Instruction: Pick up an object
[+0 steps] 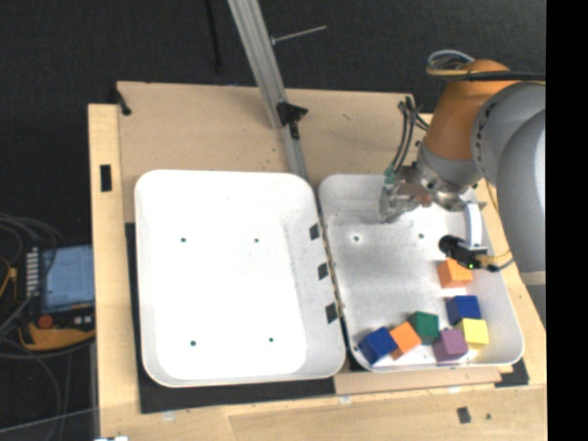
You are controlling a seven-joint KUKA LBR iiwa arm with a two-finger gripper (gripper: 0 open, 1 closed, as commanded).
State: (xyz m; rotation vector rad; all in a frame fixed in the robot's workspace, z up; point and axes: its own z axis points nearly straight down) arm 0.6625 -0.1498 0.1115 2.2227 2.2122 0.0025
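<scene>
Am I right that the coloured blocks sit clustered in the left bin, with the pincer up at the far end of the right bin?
Not quite: the camera view shows the coloured blocks clustered in the right bin, not the left. The pincer is at that bin's far end.

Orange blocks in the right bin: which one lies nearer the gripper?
The orange block by the bin's right wall, alone above the cluster; the other orange block sits low among the front-row blocks, farther from the gripper.
</scene>
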